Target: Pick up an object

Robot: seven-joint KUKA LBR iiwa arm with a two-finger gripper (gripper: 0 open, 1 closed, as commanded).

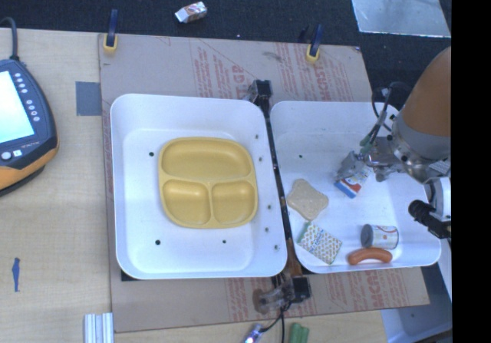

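Camera view: my jaws (354, 173) sit low in the right bin (322, 115), at a small red, white and blue packet (349, 186). Whether they grip it I cannot tell. I judge this the grasp step; next comes a closure check, then a straight lift clear of the sponge (307, 198).

yellow divided plate (207, 182), tan bread slice (307, 199), orange sausage (370, 257), green-white checked packet (320, 243).

Glossy, seemingly plastic yellow tray (207, 182)
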